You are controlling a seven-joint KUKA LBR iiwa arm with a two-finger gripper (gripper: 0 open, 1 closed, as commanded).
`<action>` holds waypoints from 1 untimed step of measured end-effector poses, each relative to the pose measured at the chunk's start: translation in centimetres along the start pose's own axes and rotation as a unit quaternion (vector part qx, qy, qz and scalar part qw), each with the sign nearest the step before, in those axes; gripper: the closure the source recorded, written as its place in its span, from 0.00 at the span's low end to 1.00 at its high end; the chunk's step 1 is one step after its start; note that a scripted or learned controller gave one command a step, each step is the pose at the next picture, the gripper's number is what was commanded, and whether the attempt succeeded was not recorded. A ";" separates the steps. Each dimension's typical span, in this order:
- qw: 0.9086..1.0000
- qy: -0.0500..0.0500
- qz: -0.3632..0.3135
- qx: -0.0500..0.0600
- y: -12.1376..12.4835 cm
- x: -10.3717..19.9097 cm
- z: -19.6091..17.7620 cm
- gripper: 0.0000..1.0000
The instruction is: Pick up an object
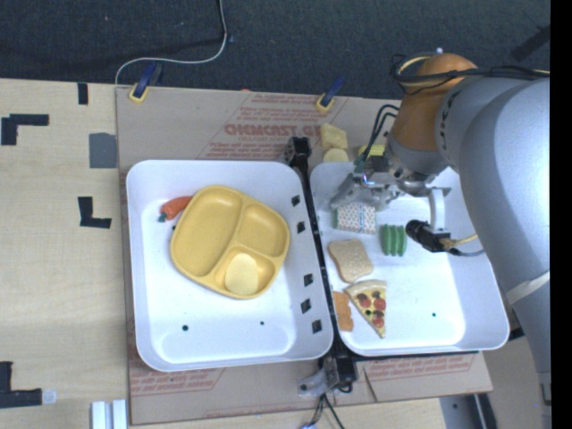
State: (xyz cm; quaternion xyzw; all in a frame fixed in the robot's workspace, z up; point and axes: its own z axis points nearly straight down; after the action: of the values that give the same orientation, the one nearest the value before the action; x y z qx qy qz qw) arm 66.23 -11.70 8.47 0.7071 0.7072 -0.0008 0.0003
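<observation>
My gripper (365, 192) hangs over the upper part of the right bin (465, 324), under the orange wrist band. Directly below it lies a small pale patterned block (356, 218), very close to the gripper; contact is not discernible. A green ridged piece (392, 239) lies just to the right of the block. Further down are a toy bread slice (350, 258), a pizza slice (370, 304) and a small orange piece (343, 312). Two pale yellow pieces (333, 138) sit at the bin's top left corner.
The left bin (147, 239) bears a yellow divided plate (231, 240), with an orange carrot-like toy (176, 206) at its upper left. A black divider with clips (308, 239) runs between the bins. The arm's grey body covers the right bin's far right side.
</observation>
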 end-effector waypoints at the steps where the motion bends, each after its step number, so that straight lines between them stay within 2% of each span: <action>1: 1.000 0.000 0.000 -0.001 -3.2 -1.9 -0.1 0.00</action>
State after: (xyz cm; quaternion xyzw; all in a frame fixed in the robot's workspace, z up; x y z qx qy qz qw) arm 62.99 -13.62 8.58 0.7073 0.7069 -0.0003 0.0009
